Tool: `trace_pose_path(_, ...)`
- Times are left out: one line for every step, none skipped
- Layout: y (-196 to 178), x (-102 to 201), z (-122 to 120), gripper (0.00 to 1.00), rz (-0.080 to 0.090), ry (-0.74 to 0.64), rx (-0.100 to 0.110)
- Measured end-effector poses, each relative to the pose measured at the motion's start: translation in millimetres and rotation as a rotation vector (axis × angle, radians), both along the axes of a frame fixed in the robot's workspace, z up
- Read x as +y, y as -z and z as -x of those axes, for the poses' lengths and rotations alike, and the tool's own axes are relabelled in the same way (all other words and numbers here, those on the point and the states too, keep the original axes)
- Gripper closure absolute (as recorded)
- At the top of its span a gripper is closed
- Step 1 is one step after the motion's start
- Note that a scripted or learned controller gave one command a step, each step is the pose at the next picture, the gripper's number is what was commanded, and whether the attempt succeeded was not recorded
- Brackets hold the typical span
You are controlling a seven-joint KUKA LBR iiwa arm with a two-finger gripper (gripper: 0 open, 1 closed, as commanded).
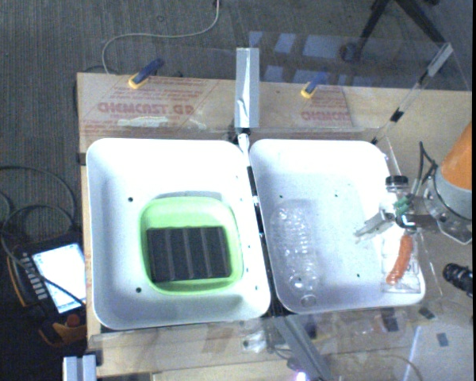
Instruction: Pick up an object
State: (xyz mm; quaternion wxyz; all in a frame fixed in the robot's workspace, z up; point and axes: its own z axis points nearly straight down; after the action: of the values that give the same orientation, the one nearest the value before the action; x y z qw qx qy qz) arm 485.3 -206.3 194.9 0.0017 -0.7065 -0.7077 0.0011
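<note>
At the bottom of the frame we see the near edge of the bench, with small odd bits we cannot name. Just above it sit the two white bins, side by side and touching in the middle.

In the left bin lies a green tray with a dark ribbed inside. It lies flat near the bottom of that bin.

In the right bin we see a clear plastic bottle. It lies on its side near the left wall, and it is hard to see because it is see-through. At the lower right of this bin lies a flat clear packet with something orange in it, close to the right wall. Either one could be the thing to pick up.

The gripper comes in from the right of the frame and hangs over the right side of the right bin, just above the packet. We think it is low and to that side because it is trying for something there. Its fingers look spread a little, with nothing between them. So we judge nothing is picked up yet.

Farther up, the bench top is brown board with red print, and clear walls stand behind the bins. Two blue and yellow clamps hold the board. Past that is a dark grey carpet, a thin cable and the legs of a chair. At the far left lies a small lit screen.
</note>
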Motion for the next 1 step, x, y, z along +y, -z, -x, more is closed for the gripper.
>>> trace_pose_path(-67.6,101.8,-12.3,0.0,0.001,0.008,-0.002)
